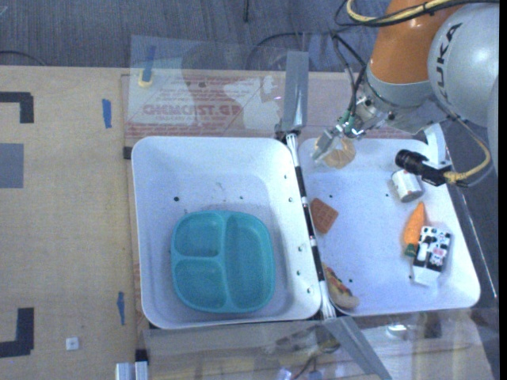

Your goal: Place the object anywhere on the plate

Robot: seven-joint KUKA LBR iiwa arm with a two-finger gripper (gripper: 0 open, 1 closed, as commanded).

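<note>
- The pincer (337, 142) hangs over the far left corner of the right bin (372, 252), close to the wall it shares with the left bin (158, 180).
- A tan lump (342, 157) sits right at the pincer's tip. Whether the pincer is spread, pressed together or pinching the lump cannot be told.
- The teal plate (224, 261) has three compartments and lies flat in the near half of the left bin, well apart from the tan lump.
- The grey arm (471, 70) bears the word "KUKA" in dark letters running up its side, just beside the orange band (404, 34).
- A reddish strip (194, 109) lies behind the left bin under clear film. Its pale capitals are washed out; they seem to begin "CHEM", and the rest is not legible.
- A black-and-white box (432, 253) rests near the right wall of the right bin. Its print is too small to read.
- An orange carrot (414, 224) lies just beside that box, its green end touching or nearly touching it.
- A short white cylinder (405, 185) stands beyond the carrot's tip.
- A brown flat piece (323, 214) lies near the shared wall, below the tan lump.
- A tan piece with red and yellow marks (341, 289) lies in the near left corner of the right bin.
- Short pieces of blue tape (106, 114) and black corner marks (21, 106) are stuck to the tabletop (63, 228).
</note>
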